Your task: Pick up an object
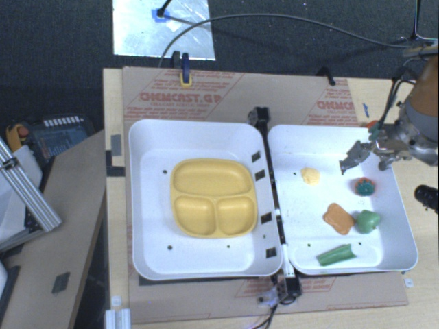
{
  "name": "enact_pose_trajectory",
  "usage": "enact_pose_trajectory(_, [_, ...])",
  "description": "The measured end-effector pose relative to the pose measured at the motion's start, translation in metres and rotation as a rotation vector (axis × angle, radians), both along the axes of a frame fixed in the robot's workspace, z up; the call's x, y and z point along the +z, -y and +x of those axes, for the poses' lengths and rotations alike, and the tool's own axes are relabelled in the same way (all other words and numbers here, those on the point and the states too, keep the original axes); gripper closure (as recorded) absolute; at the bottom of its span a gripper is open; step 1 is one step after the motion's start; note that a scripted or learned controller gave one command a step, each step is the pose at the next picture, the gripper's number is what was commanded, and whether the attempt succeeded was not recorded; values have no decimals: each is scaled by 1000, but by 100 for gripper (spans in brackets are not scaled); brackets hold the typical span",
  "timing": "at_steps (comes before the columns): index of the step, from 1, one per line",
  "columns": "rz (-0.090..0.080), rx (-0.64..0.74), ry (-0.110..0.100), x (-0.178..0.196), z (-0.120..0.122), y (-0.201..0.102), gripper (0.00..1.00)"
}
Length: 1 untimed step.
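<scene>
Nearest the camera, in the front of the right-hand shallow white bin [394,204], lies a long green pod-shaped toy vegetable [335,254], set at a slight slant close to the front wall. Just behind it sit a flat orange lobed toy piece [337,218] and, just beside that on the right, a rounded green toy with a lumpy top [368,221]; the two look close to touching. Further back, a small round teal ball with red patches [363,186] rests near the bin's right wall, and a small pale yellow lump [311,176] lies well apart from it toward the bin's middle. The left-hand white bin [147,204] carries a yellow plastic tray with three compartments [213,197], lying flat in its centre. Both bins rest on a brown cardboard sheet [226,91] spread over the table [113,88]. The tool [357,157] hangs over the back right part of the right bin, above and behind the teal ball, on the grey arm [418,115] reaching in from the right. Its dark fingers are blurred into one shape, so I cannot tell whether they stand wide or narrow, and nothing shows between them.
</scene>
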<state>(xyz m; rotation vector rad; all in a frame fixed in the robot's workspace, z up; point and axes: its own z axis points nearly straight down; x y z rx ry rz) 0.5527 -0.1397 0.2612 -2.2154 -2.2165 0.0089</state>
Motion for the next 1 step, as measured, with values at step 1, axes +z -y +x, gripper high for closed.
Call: enact_pose_trajectory(1, [-2,2,11,6,2,0,0])
